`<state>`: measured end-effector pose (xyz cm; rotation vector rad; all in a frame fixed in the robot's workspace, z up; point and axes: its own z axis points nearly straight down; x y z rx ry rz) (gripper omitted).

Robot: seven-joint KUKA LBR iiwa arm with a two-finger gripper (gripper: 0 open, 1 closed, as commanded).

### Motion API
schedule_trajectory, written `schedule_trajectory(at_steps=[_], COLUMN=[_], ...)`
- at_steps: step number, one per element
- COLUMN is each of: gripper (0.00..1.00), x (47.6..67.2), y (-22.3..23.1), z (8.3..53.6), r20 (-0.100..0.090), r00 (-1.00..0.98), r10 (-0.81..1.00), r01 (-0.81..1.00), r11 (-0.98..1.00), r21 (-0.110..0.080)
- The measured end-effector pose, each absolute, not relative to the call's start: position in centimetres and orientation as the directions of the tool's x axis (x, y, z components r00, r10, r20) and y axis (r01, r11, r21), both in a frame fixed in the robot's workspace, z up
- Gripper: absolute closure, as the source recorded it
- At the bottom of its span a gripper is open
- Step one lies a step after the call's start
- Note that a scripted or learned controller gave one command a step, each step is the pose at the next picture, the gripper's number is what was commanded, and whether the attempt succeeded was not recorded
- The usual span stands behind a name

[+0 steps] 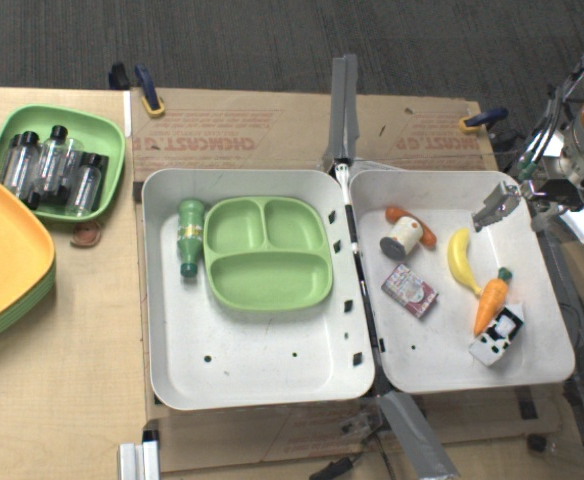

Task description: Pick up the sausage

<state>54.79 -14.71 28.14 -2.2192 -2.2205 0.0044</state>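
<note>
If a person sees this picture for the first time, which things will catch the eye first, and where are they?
The green divided plate in the left bin stands out, with a green bottle lying beside it. In the right bin, the yellow banana and the orange carrot draw the eye, with the reddish sausage partly hidden behind a small cylinder. The gripper hovers at that bin's far right edge.

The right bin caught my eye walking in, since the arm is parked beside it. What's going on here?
A robot arm's tool hangs over the right bin's upper right corner, with nothing seen between its fingers. The sausage, its target, lies at the bin's top left, partly behind a small white cup. A banana, toy carrot, pink packet and black-and-white carton lie nearby. The left bin holds a green divided plate and a green bottle.
</note>
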Motion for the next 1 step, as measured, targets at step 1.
schedule_trajectory(at_steps=[1], gripper=[0.0], x=[53.72], y=[-14.01], z=[12.97], r20=[0.001], r00=[-0.045], r10=[0.999], r01=[0.999], r11=[0.045], r21=[-0.003])
